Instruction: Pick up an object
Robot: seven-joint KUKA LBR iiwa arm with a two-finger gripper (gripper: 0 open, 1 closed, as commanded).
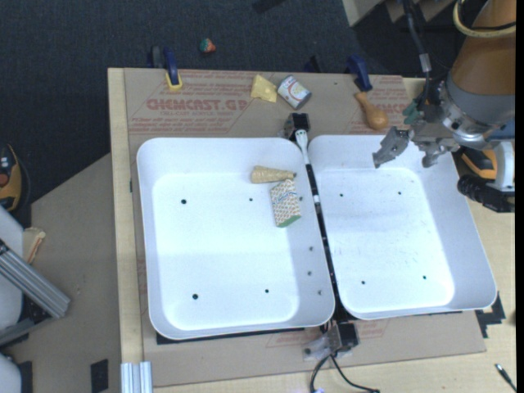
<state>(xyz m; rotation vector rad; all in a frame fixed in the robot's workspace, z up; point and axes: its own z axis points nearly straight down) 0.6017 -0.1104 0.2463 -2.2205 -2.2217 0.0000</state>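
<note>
A: What is cut off or hard to read here?

B: The arm [490, 64] is cropped by the top and right edges, so just its orange band and grey wrist show. The gripper [407, 151] hangs over the far edge of the right bin [409, 277]; its two grey fingers [388, 151] stand spread apart, with nothing between them. A black brush-like tool [301, 142] lies along the seam between the bins, its lower length hard to tell from the rims. The print on the patterned packet [285, 202] is too small to make out.

A: Where are the objects to be picked, and how do they look?

B: Both lie in the left bin [213, 301], at its far right corner. The tan cone-shaped piece [271, 174] lies on its side, matte and ridged. The packet, a flat, soft rectangle with a fine green-and-white pattern, sits just beside it on the near side, tilted.

A: And the surroundings?

B: The bins are shallow, smooth white plastic with rounded corners and small dark dots on their floors. They rest on a brown cardboard sheet [205, 103] printed in red. On it, beyond the bins, lie a yellow wedge [264, 89], a small white box [294, 92] and an orange pear-shaped toy [372, 111].
</note>
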